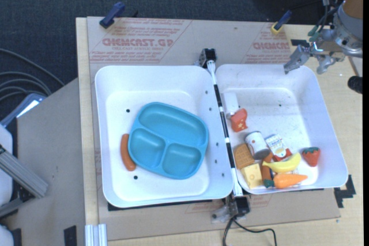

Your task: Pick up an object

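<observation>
Gripper (308,59) spread open, holding nothing, above right bin (323,101) far rim; toy pile, banana (283,163) included, at bin's near corner, so descend straight onto one outer piece.

Single fixed cam, overhead, tilted down at the bench (173,37). Far enough back to frame both white bins (109,124). Arm enters from frame right of them.

the cardboard-topped bench (173,43) bears two white bins side by side, left bin (109,124) and right bin (323,106).
</observation>
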Controlling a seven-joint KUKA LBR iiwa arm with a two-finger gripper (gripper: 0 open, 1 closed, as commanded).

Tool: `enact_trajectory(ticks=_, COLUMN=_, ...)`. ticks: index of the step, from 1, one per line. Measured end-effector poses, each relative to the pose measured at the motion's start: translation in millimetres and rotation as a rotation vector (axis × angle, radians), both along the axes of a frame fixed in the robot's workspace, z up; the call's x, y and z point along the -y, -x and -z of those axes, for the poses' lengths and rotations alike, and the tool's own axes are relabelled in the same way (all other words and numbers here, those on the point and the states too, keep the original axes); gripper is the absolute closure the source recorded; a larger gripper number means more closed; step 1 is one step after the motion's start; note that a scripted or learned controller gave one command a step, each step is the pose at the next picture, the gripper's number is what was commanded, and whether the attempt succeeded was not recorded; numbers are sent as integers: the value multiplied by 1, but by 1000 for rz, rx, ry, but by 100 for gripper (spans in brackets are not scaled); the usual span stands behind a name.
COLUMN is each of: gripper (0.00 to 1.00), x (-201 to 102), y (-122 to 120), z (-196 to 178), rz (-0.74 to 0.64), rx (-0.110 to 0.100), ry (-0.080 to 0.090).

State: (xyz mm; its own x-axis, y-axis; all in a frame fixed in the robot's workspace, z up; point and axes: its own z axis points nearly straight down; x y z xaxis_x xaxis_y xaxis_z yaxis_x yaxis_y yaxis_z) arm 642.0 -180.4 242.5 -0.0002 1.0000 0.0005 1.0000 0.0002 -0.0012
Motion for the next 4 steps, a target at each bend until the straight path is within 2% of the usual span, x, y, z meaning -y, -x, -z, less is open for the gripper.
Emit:
enact_trajectory(ticks=1, gripper=0, x=-80, y=29, z=119, rz=0, rx=-1, ry=-1)
enact_trajectory(ticks=2, gripper=0, x=-79, y=61, z=158, rz=1, rx=-1, ry=0)
enact_trajectory(ticks=3, gripper=100, x=-80, y=61, z=148, rz=1, rx=1, ry=0)
enact_trajectory(ticks=4, gripper=0, x=-80, y=61, z=148, rz=1, rx=1, ry=0)
